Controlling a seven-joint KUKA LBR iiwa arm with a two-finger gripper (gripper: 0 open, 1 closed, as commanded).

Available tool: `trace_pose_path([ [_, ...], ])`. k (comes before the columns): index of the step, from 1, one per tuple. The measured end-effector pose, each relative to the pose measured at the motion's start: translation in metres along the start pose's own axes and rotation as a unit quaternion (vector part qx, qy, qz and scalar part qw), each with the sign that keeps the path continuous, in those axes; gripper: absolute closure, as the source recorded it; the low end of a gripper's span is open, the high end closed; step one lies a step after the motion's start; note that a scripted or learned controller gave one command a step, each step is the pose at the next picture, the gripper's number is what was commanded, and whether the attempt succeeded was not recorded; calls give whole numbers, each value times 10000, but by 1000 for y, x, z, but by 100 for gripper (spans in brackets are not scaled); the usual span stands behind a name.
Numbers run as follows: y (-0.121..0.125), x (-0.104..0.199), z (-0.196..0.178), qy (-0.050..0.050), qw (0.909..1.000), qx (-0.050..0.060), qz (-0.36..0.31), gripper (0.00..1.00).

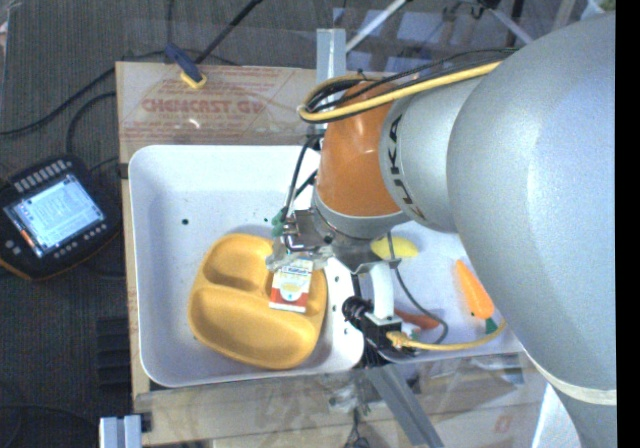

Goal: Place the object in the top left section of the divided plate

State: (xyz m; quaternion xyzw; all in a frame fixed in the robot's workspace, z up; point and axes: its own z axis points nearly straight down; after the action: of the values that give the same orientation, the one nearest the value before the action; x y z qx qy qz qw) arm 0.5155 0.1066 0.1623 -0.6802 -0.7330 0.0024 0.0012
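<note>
From the camera view, looking down at a slant: the grey arm (pixel 530 206) sweeps in from the right and fills that side, its orange band (pixel 355 171) bulging over the seam between the two bins; the gripper (pixel 293 248) sits low over the left bin (pixel 160 236), right at the rim of the divided plate (pixel 240 321). Straight under it is the object (pixel 289 287), a small flat packet, white with red and a touch of green, printed like a food sachet; it rests against or just above the plate's edge nearest the arm, and I cannot tell whether the gripper grips it or merely stands over it, because the wrist hides the join.

The plate is a glossy yellow moulding, soft-cornered, with raised ridges splitting it into wells; it lies toward the near edge of the left bin, close to the wall shared with the right bin, so the arm reaches it easily. By my reading the packet is on the wrong side; the wanted section lies toward the bin's far-left corner, across a ridge, so a short carry is called for.

The bin itself is shallow, smooth white plastic with rounded corners; in the right bin (pixel 440 271) lie a carrot-like orange piece (pixel 474 290) and a small yellow lump (pixel 397 248), both well apart from the plate; a yellow cable (pixel 400 91) loops over the arm.
</note>
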Motion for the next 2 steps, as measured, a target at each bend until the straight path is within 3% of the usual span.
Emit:
trace_pose_path([
  [1,-35,-15,-20,8,9998,7,221,100],
  [2,-31,14,-125,-9,9989,-14,466,100],
])
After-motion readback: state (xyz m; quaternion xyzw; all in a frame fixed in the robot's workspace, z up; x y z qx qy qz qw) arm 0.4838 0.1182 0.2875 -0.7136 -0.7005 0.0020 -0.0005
